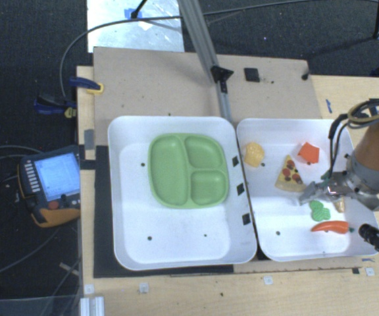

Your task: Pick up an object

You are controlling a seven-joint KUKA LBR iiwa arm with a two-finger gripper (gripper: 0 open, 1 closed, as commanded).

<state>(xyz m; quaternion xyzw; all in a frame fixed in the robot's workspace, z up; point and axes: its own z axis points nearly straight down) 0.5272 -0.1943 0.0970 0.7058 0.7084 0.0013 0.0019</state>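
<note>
End effector, grip state unclear, hangs over right bin beside wedge-shaped pizza slice; smooth green divided plate lies well apart.

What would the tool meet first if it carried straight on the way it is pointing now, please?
The tool reaches in from the right, pointing left across the right bin. First in that line looks to be the pizza slice, almost at its tip. Its height above the bin is unclear, so it might pass over the slice.

You see an evenly lit, fairly bright scene. The two white bins look almost washed out. A shiny panel, far up and left of the gripper, glares. Shadows are soft and faint. Detail is slightly grainy and soft throughout.
</note>
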